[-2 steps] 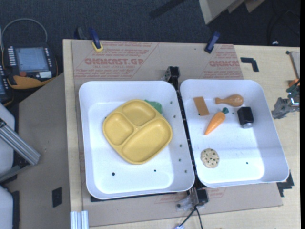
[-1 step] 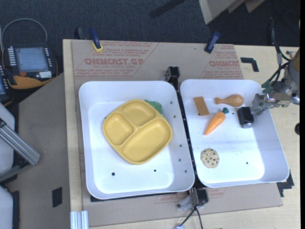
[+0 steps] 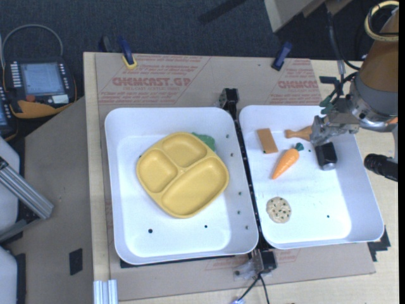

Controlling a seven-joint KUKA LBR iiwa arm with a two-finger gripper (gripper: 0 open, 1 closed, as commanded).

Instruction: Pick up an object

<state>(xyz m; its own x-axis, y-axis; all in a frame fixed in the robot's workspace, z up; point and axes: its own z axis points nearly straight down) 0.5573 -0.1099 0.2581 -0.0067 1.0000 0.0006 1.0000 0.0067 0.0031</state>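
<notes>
The right bin [image 3: 354, 227] holds several toy foods. An orange carrot [image 3: 285, 161] with a green top lies tilted near the bin's middle. A flat brown block [image 3: 267, 140] lies to its upper left. A speckled round cookie [image 3: 278, 209] sits nearer the front. A tan piece [image 3: 296, 133] lies at the back, its right end hidden under my gripper [image 3: 318, 133]. The gripper hangs low over the bin's back right part, just right of the carrot's top.
The left bin [image 3: 126, 227] holds a yellow divided plate [image 3: 183, 173] with a green thing [image 3: 205, 140] poking out behind it. A ridge with black clamps [image 3: 229, 97] separates the two bins. The arm [image 3: 380, 75] comes in from the upper right.
</notes>
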